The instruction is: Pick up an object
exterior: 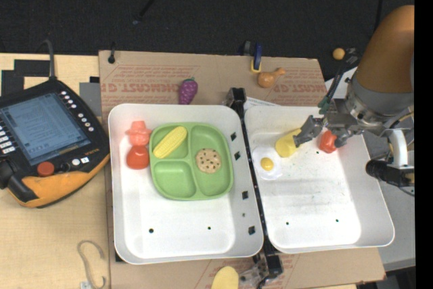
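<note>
the hand (312, 128) hangs low over the back of the right bin (338, 213), and whether it is apart or together i cannot tell. a yellow block (286, 145) lies just beside its tip, a fried egg toy (268, 164) next to that, and a red piece (328, 141) sits under the wrist. the left bin (176, 230) carries a green tray (189, 183) with corn (168, 141) and a cookie (208, 160)

A bright green divided plastic plate (177, 185) carries a yellow corn cob (168, 141) and a tan round cookie dotted with dark chips (208, 160). Beside it stands a pink-and-red plastic figure (138, 144). The fried egg toy (268, 164) is white with a yellow yolk, near a yellow plastic block (287, 145) and a small red piece (328, 141).
</note>
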You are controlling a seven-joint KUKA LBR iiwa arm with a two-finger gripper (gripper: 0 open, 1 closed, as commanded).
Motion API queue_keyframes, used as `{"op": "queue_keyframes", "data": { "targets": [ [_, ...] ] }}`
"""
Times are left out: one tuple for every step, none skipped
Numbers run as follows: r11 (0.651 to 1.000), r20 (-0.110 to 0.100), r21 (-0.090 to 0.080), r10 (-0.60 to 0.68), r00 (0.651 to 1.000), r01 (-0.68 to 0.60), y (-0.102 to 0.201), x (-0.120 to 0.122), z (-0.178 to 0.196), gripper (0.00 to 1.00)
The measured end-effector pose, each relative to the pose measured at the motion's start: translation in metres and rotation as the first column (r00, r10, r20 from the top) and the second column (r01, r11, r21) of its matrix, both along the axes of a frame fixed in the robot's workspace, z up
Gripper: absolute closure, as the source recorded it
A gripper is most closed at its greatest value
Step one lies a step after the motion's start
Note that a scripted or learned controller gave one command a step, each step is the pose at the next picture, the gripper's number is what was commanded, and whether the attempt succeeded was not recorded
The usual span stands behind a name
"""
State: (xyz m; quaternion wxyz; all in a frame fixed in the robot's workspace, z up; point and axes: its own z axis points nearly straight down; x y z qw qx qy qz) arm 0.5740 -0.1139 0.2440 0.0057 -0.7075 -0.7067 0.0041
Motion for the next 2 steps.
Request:
{"op": "queue_keyframes", "data": {
  "targets": [
    [1.000,0.013,-0.002,0.002,1.000,-0.002,0.000,0.002,0.007,0.00],
    [1.000,0.005,0.000,0.002,1.000,-0.002,0.003,-0.002,-0.058,0.00]
  ]
}}
